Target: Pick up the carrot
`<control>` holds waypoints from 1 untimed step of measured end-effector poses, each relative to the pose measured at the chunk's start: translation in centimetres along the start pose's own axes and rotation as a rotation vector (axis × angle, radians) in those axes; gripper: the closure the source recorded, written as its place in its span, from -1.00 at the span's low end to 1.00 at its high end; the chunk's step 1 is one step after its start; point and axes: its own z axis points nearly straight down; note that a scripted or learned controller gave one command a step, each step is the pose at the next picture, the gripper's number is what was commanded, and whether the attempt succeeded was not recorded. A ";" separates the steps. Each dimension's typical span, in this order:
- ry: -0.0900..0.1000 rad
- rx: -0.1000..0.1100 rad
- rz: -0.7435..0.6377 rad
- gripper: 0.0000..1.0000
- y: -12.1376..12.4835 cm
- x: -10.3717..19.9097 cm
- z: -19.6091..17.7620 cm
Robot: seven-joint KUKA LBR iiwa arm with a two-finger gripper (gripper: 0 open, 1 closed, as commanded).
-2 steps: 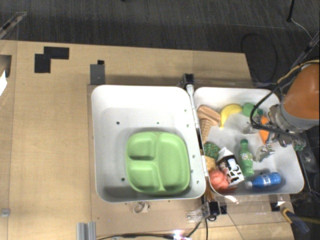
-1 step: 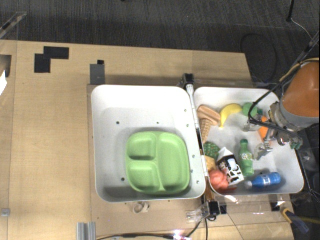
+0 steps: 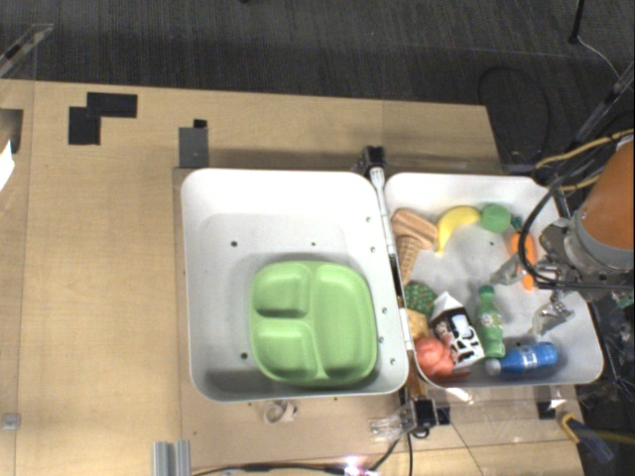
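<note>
The tabletop carries two white bins, and I take the right bin as my reference for everything else. The left bin sits just beside it, touching along the shared rim, and holds a green divided tray that has nothing to do with this job. My arm reaches over the right bin's outer side, with my gripper hanging above the bin's outer half. From this slanted view I cannot tell whether it is wide or narrow.

The carrot shows as a short orange sliver near the right bin's outer wall, toward its back half, just beside my gripper and partly covered by my wrist. I judge that the step in hand is closing in on it, not yet lifting.

To do this well I should centre over the orange body, line up across its narrow width and go low enough to catch it off the bin's floor. The blue bottle at the bin's front edge and the green bottle near its middle lie close enough to catch. The banana at the bin's back is clear of my path.
</note>
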 end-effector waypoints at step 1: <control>-0.026 0.031 -0.286 -1.00 -0.3 -0.1 2.1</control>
